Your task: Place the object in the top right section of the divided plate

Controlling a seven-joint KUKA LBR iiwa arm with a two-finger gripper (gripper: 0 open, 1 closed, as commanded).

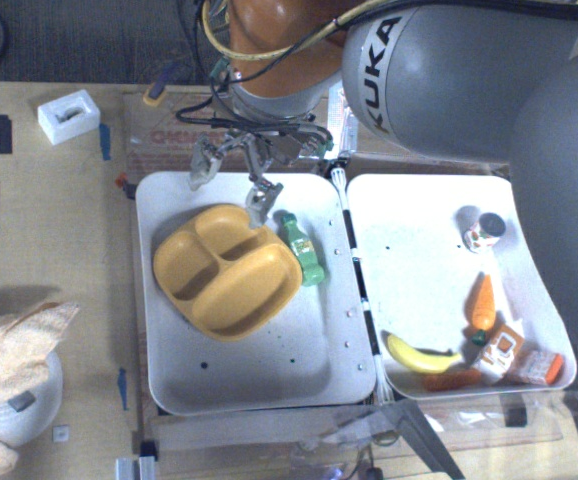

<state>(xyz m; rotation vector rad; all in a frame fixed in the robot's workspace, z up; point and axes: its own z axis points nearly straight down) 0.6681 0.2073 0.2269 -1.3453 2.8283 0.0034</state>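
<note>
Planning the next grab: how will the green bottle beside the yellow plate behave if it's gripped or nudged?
The green bottle lies on its side against the yellow plate, so its rounded body may roll when nudged. It looks like small moulded plastic: probably light, stiff and somewhat slippery.

You see a yellow plate [227, 273] and green bottle [302, 249] in 1 white bin [259, 378], and a yellow banana [419, 355] and orange carrot [482, 304] in the other [409, 218].

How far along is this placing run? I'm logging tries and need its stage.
Early stage. Nothing lies in the yellow divided plate in the left white bin. The two-finger gripper is above the plate's upper edge with fingers spread, holding nothing. The green plastic bottle lies beside the plate's right edge; grasping and placing remain.
</note>
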